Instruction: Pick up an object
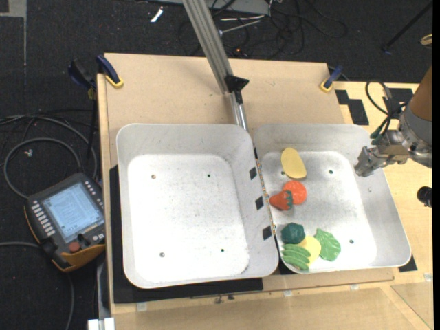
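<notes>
Two shallow white bins sit side by side on the bench, and we begin at the near edge of the right bin [385,232], where a small huddle of toy foods lies in its near left corner: a green pea pod [297,256] nearest us, a pale yellow piece [311,246] touching it, a light green leafy piece [328,245] just to the right, and a dark green broccoli-like piece [293,233] just behind them. Farther back along the same left side we find a red strawberry [281,200] touching an orange tomato-like ball [295,191], and beyond those a flat yellow oval [293,162], lying apart from the rest. The left bin [130,205] lies just beside, its right rim meeting the other bin's left rim. At the right bin's far right rim we see the gripper [364,163] hanging over the edge, well apart from every toy (none of them lies between its fingers); whether its fingers stand apart or closed we cannot tell from this slant. Off the bench to the left, a teach pendant [67,212] rests on the dark floor. Farthest back, a slanted metal pole [210,36] rises from between the bins.
</notes>
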{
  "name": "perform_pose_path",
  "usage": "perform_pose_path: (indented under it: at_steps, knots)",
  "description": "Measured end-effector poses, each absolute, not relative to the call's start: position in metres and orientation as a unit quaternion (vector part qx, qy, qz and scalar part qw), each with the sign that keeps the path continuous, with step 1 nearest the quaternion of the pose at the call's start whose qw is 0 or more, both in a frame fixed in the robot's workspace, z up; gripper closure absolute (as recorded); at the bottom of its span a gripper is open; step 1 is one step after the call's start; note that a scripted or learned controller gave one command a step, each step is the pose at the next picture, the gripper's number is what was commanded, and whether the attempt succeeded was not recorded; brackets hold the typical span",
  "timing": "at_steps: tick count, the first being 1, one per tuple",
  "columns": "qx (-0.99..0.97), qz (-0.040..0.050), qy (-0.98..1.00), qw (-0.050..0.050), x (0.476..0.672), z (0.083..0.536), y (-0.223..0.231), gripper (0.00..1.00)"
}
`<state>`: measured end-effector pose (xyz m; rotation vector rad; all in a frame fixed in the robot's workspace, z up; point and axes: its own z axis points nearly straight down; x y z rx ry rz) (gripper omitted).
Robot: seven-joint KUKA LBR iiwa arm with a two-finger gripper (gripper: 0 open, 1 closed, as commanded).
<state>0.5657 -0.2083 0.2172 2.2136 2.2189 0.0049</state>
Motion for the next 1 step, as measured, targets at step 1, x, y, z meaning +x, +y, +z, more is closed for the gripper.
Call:
perform_pose_path:
  at_steps: [1]
  knots:
    - [0.706, 0.0013, 0.708, 0.003, 0.5674, 0.2598, -0.2084, 1.00]
